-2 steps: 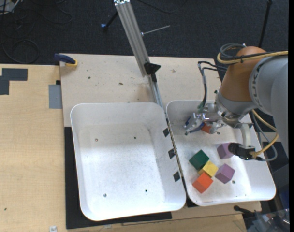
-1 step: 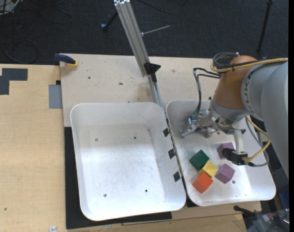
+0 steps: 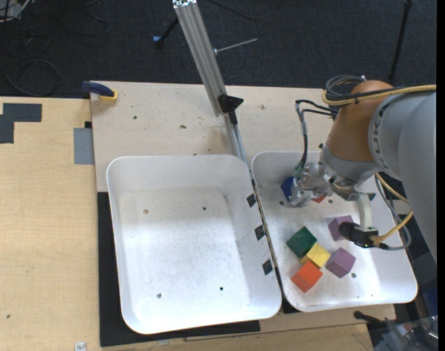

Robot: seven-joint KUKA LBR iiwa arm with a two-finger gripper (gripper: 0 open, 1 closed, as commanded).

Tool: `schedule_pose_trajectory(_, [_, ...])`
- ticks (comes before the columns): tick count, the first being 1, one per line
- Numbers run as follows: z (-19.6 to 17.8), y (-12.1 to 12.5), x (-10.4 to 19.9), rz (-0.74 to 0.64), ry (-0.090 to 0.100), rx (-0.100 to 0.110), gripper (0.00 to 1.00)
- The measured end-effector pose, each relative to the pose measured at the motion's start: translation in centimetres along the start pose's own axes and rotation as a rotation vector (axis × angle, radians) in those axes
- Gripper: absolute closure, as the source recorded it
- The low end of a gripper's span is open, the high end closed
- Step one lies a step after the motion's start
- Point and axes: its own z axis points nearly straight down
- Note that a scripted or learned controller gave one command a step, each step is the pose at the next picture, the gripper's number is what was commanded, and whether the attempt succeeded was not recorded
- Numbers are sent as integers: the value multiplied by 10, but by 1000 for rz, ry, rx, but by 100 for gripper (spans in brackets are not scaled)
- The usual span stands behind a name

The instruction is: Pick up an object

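Tool (image 3: pixel 304 194) low in the right bin (image 3: pixel 398 287), next to a blue object (image 3: pixel 288 188), finger state not possible to tell, contact unclear, green (image 3: pixel 301 240), yellow (image 3: pixel 318 255), orange (image 3: pixel 307 276), purple cubes (image 3: pixel 341 262) lying nearby

The two bins are white, the left bin (image 3: pixel 178 247) speckled with small dark dots, the right bin (image 3: pixel 383 284) plainer; in the right bin lie a green block (image 3: pixel 302 240), a yellow block (image 3: pixel 318 255), an orange-red block (image 3: pixel 307 276), a purple block (image 3: pixel 341 262) and, farther right, another purple block (image 3: pixel 339 227); a blue object (image 3: pixel 288 189) sits at the far left of that bin; the arm (image 3: pixel 398 145) is grey with an orange band (image 3: pixel 350 126); the bench (image 3: pixel 39 232) is pale wood with grey patches; a silver rail (image 3: pixel 200 46) bears a black-and-white checker tag (image 3: pixel 184 1); the floor (image 3: pixel 296 20) is dark.
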Motion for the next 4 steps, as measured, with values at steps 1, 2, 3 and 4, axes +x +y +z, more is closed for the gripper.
schedule_pose_trajectory(1, [-44,-4,-5,3,-1,-4,100])
schedule_pose_trajectory(2, [-107,-6,-6,-3,-2,-6,100])
schedule_pose_trajectory(3, [-121,-6,-8,-5,-1,-2,100])
schedule_pose_trajectory(4, [-127,-25,44,-8,2,1,100])
